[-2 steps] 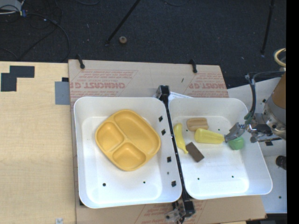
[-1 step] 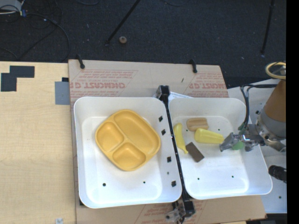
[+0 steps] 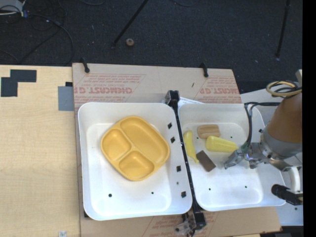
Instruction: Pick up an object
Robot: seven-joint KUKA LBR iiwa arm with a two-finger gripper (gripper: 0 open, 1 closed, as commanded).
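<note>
The right bin holds a tan bread-like piece, a yellow wedge-shaped piece, a long yellow banana-like piece and a small dark brown block. My gripper hangs low at the bin's right side, just right of the yellow wedge, with nothing visible between its fingers. The grey wrist and orange band rise behind it at the right edge.
The left bin holds a yellow three-compartment plate. A black divider runs between the bins. Cardboard lies under both bins, and a wooden board lies at left. The right bin's front half is bare white floor.
</note>
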